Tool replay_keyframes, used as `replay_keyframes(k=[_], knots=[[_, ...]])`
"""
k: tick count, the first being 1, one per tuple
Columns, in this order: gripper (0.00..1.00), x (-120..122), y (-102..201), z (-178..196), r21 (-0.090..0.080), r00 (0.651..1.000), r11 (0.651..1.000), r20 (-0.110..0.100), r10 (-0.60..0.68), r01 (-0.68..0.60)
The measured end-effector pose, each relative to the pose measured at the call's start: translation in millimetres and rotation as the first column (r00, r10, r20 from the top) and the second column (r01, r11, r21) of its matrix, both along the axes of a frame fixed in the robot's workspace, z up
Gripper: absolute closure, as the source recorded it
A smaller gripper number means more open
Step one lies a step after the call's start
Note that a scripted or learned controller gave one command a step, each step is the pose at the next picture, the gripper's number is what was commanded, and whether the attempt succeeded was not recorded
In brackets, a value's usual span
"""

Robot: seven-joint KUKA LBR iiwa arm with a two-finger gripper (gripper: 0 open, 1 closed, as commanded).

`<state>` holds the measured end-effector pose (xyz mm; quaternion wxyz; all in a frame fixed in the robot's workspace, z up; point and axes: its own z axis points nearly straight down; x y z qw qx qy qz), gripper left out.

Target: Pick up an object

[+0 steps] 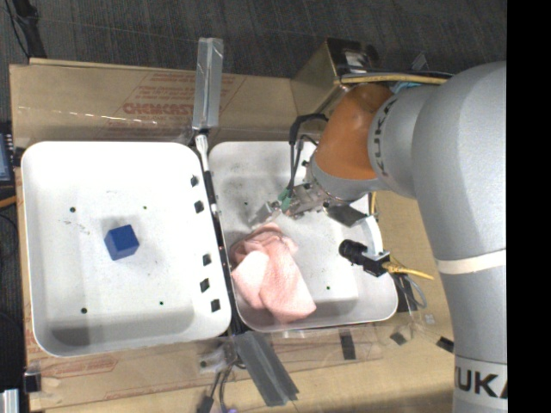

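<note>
1. Camera view, looking down at a slant, gives me two shallow white bins side by side; the left bin (52,231) holds a small blue cube (122,241), well apart from its walls; the right bin (225,166) holds a pink cloth (271,274) bunched near the dividing wall.
2. My gripper (288,203) sits low in the right bin, just above the upper edge of the cloth; the grey arm (448,188) and its orange band (349,140) crowd over it, so I cannot tell whether the jaws are open or closed, and I see nothing between them.
3. I judge the cloth to be the intended pick, since the tool is nearest to it; the cube lies in the other bin, far from the tool.
4. The cloth looks soft, folded into rounded lobes, likely to sag and slip if pinched at a thin edge; a bite into the thicker fold would serve better.
5. The cube is rigid, flat-faced, sharp-cornered; the bins are smooth hard plastic with rounded corners, scuffed grey in places.
6. A black part (362,256) juts over the right bin's far side; brown cardboard (103,101) lies under both bins, presumably as a base.
</note>
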<state>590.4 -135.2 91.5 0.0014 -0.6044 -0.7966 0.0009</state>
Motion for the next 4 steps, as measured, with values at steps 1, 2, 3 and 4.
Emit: replay_keyframes(k=[1, 2, 3, 4], knots=[[0.0, -47.3, 23.3, -0.2, 0.0, 0.999, 0.999, 0.0, 0.033, -0.033], [0.0, -75.8, 36.2, -0.4, 0.001, 0.994, 0.994, 0.0, 0.108, -0.108], [1.0, -74.9, 36.8, 9.3, 0.001, 0.993, 0.993, 0.0, 0.114, -0.114], [1.0, -34.6, -20.7, 1.3, -0.002, 0.933, 0.933, 0.005, 0.36, -0.36]])
